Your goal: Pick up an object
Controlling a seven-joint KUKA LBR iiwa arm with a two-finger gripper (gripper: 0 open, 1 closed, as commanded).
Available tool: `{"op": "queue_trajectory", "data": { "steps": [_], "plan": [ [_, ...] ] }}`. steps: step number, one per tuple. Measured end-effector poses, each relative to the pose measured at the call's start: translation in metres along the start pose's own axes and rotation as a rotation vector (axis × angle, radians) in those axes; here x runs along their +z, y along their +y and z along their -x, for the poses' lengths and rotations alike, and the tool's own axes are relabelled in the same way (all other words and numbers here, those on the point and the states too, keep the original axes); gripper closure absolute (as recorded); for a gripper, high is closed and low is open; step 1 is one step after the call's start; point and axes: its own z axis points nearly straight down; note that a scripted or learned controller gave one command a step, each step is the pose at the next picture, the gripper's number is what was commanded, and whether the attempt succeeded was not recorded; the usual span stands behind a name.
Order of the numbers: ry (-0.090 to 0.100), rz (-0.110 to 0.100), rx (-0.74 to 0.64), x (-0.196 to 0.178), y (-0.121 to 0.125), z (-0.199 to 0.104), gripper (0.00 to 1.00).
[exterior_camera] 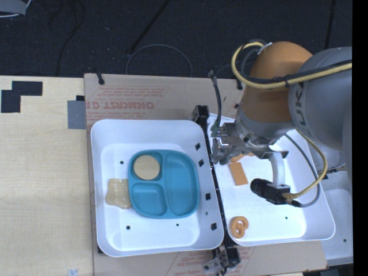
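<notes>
I read this as the approach step; the arm hangs over the right bin, and the jaws sit at its 9 o'clock edge, just beside the divider; whether they are open or closed I cannot tell, the wrist hides them; nothing is visibly held. Candidate objects: a flat orange rectangular piece lies near the bin's centre, just at 4 o'clock from the jaws; an orange ring-like piece, glossy and rounded, lies at the bin's 7 o'clock corner. In the left bin sits a blue compartment tray, smooth plastic, bearing a tan round disc in its 10 o'clock compartment; a pale lumpy piece touches the tray at 9 o'clock. In my judgement the next move calls for centring over the flat piece and descending; its thinness may make the grip difficult.
</notes>
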Motion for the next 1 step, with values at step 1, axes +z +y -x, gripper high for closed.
{"op": "queue_trajectory", "data": {
  "steps": [1],
  "plan": [
    [-0.001, 0.000, 0.001, 0.0173, 0.0227, -0.0471, 1.00]
  ]
}}
